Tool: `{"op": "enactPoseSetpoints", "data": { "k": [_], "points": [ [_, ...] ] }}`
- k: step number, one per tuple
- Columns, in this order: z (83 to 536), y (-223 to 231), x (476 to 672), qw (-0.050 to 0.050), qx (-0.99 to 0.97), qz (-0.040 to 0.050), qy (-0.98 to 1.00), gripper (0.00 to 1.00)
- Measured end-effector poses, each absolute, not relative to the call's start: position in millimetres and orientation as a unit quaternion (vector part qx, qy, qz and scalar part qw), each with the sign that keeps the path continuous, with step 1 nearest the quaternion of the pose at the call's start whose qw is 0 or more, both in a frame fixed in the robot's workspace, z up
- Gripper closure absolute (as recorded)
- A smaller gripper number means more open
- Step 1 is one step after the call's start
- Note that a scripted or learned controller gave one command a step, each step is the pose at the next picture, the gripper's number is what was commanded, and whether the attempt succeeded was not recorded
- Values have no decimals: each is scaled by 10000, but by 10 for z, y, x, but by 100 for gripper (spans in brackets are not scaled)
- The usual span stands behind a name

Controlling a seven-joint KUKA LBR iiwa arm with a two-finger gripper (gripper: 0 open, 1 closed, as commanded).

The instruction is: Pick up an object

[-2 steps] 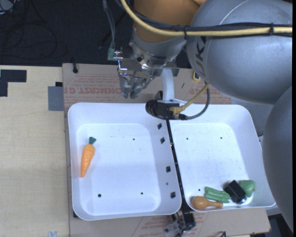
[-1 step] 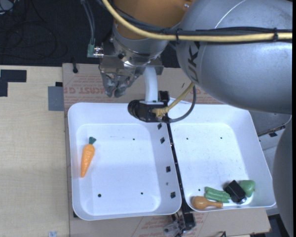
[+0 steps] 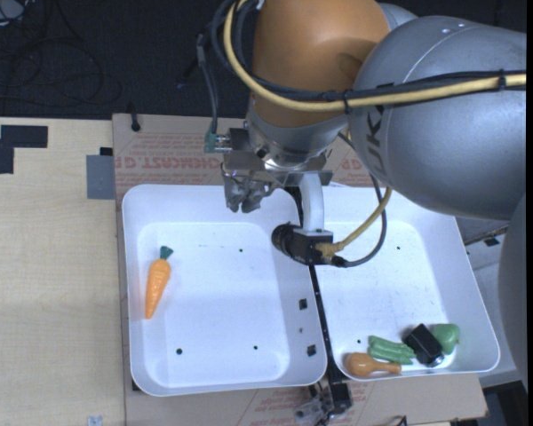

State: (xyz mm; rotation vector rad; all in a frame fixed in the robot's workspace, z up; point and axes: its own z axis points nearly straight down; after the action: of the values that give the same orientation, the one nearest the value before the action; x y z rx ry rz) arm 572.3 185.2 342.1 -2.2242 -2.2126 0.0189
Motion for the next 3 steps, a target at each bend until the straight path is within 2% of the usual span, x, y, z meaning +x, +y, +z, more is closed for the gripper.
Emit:
{"op": "enactPoseSetpoints", "data": {
  "k": [1, 2, 3],
  "points": [
    [2876, 2362, 6243, 8, -7061, 20, -7081, 100],
    [2330, 2433, 5765, 31, -7061, 59, -7081, 100],
    [1832, 2425, 6453, -2, -7074, 21, -7069, 100]
  ]
}}
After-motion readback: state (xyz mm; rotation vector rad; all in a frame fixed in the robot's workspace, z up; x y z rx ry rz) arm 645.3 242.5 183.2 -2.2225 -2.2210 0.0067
